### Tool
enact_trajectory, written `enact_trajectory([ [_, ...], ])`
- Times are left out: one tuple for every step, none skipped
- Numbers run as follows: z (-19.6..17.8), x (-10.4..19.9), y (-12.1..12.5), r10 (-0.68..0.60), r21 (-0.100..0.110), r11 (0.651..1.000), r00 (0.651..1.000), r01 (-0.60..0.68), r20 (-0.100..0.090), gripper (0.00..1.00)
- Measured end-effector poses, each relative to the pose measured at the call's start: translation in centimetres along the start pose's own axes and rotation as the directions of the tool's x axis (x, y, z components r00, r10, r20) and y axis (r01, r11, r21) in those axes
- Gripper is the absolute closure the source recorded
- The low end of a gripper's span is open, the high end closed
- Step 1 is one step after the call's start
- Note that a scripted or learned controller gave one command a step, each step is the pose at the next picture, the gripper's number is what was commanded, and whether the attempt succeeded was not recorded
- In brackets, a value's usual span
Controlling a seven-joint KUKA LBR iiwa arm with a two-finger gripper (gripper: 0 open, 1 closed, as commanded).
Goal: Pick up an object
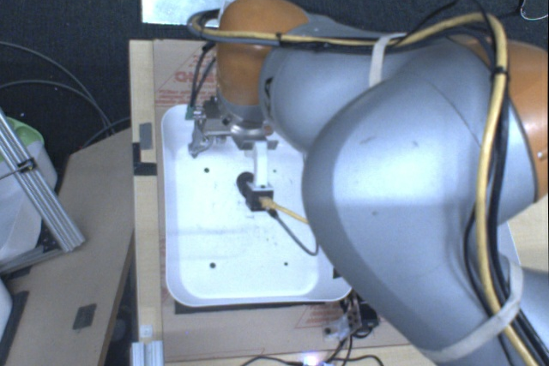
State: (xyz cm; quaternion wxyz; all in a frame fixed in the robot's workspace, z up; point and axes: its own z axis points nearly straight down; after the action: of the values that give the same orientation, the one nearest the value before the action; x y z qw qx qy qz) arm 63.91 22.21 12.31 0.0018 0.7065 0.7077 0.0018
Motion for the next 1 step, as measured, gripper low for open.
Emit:
enact_trajectory([
  [4.08,-4.76,3.04,0.005,0.004,1.0,1.0,-0.005,0.002,0.0],
])
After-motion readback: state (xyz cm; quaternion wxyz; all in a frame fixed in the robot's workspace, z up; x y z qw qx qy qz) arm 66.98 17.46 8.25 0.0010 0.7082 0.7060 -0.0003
